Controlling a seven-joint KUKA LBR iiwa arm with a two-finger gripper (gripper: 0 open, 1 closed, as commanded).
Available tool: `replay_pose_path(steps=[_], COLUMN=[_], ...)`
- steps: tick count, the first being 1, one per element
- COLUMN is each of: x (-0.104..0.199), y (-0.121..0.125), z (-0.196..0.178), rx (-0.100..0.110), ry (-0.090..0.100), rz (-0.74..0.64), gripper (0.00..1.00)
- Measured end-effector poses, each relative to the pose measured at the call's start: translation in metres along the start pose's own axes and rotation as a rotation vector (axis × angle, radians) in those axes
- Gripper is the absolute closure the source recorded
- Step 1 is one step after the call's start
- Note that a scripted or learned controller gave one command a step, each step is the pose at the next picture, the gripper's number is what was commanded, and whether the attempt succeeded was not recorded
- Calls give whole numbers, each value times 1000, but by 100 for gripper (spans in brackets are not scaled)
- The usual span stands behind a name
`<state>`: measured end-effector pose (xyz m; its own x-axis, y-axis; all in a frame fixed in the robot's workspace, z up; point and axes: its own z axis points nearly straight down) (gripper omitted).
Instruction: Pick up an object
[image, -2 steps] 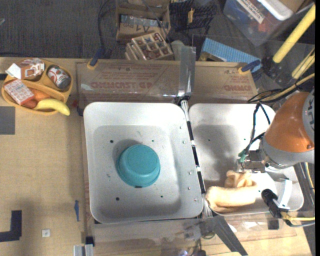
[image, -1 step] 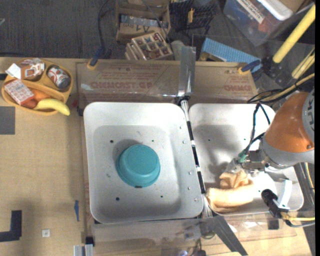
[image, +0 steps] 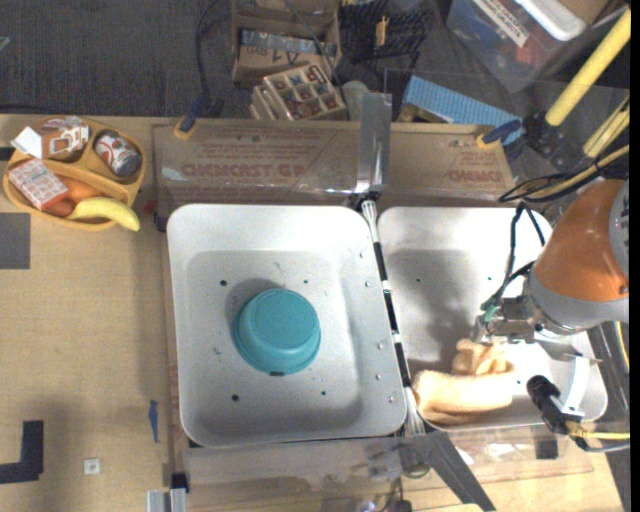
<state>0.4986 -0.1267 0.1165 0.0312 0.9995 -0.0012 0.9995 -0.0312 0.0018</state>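
The task's objects in the right bin (image: 430, 235) are two pale tan soft items: a long bread-like loaf (image: 455, 393) lying near the bin's front edge, and a smaller lumpy tan piece (image: 478, 358) just behind it, touching or nearly touching it. The gripper (image: 497, 325) sits directly above the smaller piece, at the end of the grey arm with its orange band (image: 590, 255), reaching in from the right; how far the claw is open, and whether it has hold of anything, cannot be told from this view. The left bin (image: 200, 240) holds a teal bowl (image: 278, 330), upside down, near its centre; it lies well apart from the gripper. On the bench at far left stands a yellow tray (image: 20, 190) of toy food, with a banana (image: 105, 211) at its front edge.
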Motion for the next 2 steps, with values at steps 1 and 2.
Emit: replay_pose_path(steps=[1, 2], x=[-33, 7], y=[14, 71], z=[-7, -65], rx=[1, 0], ry=[0, 0], rz=[12, -219], gripper=[100, 100])
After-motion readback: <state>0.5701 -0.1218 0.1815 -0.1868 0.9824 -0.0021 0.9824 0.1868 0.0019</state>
